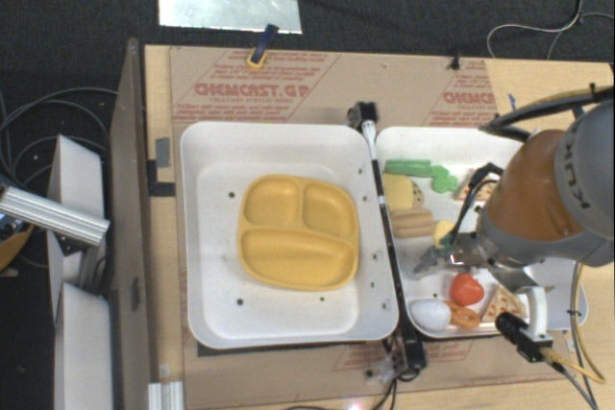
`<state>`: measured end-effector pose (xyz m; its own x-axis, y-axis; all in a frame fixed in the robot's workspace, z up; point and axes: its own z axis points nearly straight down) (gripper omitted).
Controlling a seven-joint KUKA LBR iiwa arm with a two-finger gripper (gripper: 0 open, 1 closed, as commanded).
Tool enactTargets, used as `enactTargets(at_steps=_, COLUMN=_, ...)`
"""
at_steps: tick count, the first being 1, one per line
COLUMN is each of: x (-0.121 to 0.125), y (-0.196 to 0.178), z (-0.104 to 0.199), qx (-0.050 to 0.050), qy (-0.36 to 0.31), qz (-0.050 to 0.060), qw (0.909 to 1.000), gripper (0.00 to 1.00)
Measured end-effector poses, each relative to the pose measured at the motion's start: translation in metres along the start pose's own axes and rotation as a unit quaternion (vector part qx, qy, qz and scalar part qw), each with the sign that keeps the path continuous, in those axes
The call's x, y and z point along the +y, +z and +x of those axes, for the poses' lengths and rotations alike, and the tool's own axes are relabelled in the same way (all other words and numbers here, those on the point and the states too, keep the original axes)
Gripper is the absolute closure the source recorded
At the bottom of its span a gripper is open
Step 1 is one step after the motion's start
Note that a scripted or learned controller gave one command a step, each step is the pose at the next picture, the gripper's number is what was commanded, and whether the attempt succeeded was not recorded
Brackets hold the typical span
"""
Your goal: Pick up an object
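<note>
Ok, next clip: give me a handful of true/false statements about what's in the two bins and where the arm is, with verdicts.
1. The yellow divided tray lies in the left bin. True.
2. The arm reaches over the left bin. False: it is over the right bin.
3. A green item lies near the right bin's far edge. True.
4. The red round item sits on the yellow tray. False: it is in the right bin, near the white egg-shaped item.
5. The yellow tray's compartments hold toy food. False: they look bare.
</note>
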<state>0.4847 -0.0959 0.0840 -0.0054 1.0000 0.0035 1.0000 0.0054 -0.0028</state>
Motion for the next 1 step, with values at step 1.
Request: enactTargets(at_steps=1, x=0.0017, y=-0.0007, z=-0.05, qx=-0.003, qy=0.004, qz=-0.003, qw=1.0, gripper=0.0)
